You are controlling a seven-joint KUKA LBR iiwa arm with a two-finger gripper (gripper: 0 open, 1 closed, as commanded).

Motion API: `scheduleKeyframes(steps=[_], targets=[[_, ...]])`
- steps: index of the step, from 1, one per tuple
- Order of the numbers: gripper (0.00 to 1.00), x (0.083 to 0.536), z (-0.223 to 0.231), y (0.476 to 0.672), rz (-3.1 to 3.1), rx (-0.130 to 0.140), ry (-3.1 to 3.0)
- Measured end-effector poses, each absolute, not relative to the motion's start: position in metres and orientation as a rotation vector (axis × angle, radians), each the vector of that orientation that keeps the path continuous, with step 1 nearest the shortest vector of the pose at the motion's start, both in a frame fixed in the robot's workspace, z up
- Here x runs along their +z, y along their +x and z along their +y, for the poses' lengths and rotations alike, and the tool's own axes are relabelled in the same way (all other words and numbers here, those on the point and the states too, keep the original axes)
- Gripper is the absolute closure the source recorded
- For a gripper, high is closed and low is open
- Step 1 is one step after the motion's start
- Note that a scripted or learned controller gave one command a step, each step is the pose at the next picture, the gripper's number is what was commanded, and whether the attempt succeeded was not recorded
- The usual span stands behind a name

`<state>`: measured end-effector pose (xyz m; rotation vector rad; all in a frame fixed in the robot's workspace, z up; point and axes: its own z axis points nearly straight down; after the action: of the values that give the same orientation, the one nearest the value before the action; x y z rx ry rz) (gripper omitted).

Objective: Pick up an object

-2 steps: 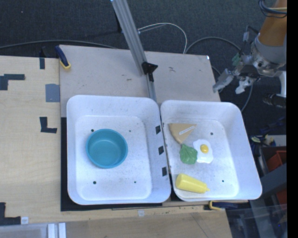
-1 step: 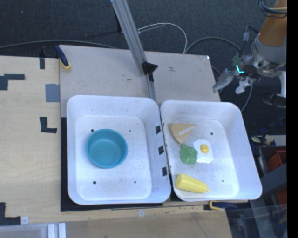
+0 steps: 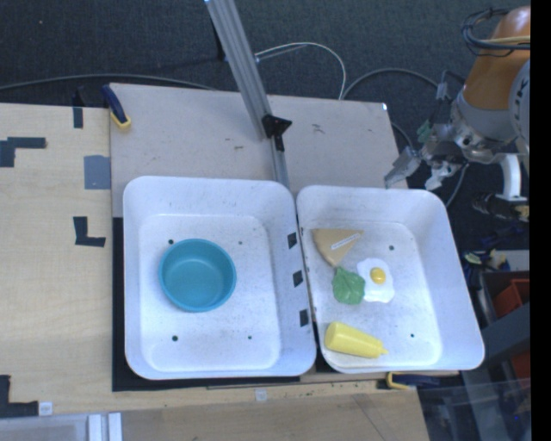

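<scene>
The right bin holds a tan wedge of toy cheese, a green leafy piece, a toy fried egg and a yellow corn-like piece. My gripper hangs above the bench just past the right bin's far right corner, apart from all the toys. Its two fingers stand spread, with nothing between them. A blue bowl sits in the left bin.
A slanted metal pole crosses the bench behind the bins. A blue and yellow clamp sits at the bench's far left corner. Cables run along the back, and the arm's orange band is at the top right.
</scene>
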<state>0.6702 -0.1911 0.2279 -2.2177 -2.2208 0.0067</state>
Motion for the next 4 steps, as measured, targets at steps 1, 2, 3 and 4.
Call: scheduleKeyframes(steps=[1,2,3,4], targets=[[0.00,0.163,-0.191,0.668,-2.219,0.009,-2.215],[0.00,0.118,-0.194,0.665,-2.221,0.008,-2.217],[1.00,0.132,-0.193,0.667,-2.226,0.004,-2.218],[1.00,0.196,-0.193,0.668,-2.227,-0.005,-2.223]])
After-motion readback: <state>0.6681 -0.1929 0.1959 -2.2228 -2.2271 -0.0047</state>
